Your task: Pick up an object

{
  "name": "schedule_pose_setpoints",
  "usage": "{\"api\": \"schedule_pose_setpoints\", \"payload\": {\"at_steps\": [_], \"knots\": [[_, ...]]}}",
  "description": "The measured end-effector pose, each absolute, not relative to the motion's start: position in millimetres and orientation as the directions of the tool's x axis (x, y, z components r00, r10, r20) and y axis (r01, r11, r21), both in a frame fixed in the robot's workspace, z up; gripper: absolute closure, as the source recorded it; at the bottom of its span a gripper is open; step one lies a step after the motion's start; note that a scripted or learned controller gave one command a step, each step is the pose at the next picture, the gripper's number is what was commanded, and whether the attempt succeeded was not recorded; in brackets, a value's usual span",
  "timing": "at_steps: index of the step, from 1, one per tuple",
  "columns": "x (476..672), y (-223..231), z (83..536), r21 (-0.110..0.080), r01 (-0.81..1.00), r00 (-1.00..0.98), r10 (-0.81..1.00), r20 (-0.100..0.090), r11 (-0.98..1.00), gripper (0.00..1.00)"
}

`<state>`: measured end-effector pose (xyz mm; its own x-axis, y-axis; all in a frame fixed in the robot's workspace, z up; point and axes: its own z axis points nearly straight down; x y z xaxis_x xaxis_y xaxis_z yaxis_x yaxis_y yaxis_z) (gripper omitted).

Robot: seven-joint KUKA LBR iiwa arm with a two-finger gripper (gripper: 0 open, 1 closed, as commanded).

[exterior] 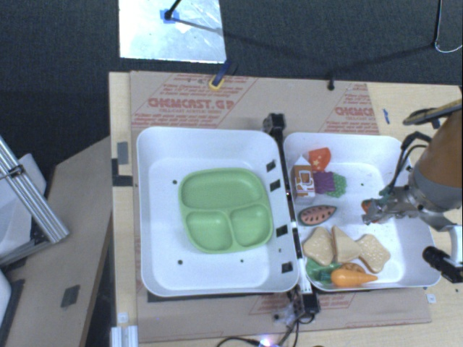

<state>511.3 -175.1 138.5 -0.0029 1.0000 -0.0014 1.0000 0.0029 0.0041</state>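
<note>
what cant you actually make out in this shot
- Gripper, camera view: small and blurred, so finger state and any grasp are unclear.
- Arm: cut off by the right edge.
- Green item in the right bin: mostly hidden under the bread slices and carrot.

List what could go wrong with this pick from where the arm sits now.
1. The tool hangs over bare bin floor in the right bin, just above the bread slices; a straight descent may close on nothing.
2. The bread slices, carrot and green piece lie packed together, so a grasp could drag neighbours.
3. The carrot lies near the bin's front wall, leaving little room.
</note>
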Motion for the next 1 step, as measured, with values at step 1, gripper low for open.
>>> {"api": "schedule_pose_setpoints", "payload": {"at_steps": [1], "knots": [[507.0,-167.7,195.1,0.007,1.0,-0.004,1.0,-0.002,0.004,1.0]]}}
